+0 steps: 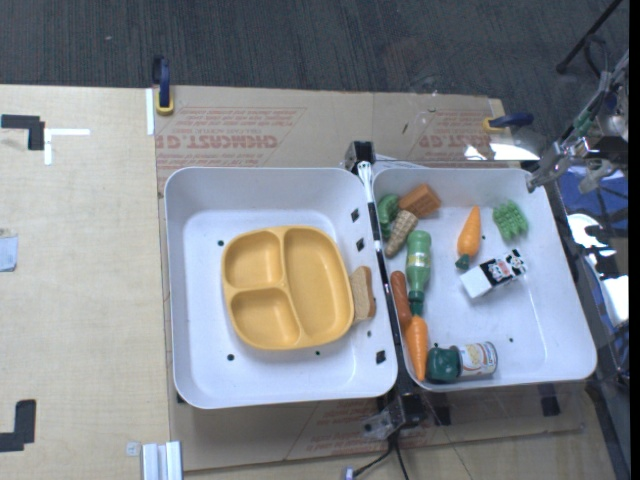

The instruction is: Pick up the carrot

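Dark carpet surrounds the bench (80, 268), where two white bins sit side by side; the carrot (468, 234) lies in the right bin (560, 338), toward its twelve o'clock, orange body tilted, green top at six; it looks a light, stiff, smooth plastic toy, best taken across its thicker middle; a second carrot-like orange piece (416, 342) lies at seven; broccoli (510, 218) at its three o'clock, a small carton (492, 274) just below; the pincer's state I cannot tell; a yellow plate (285, 288) fills the left bin (190, 268).

Dark grey carpet (300, 28) at the far side; pale wooden benchtop (80, 298) on the left, brown cardboard sheet (250, 133) clamped over it.
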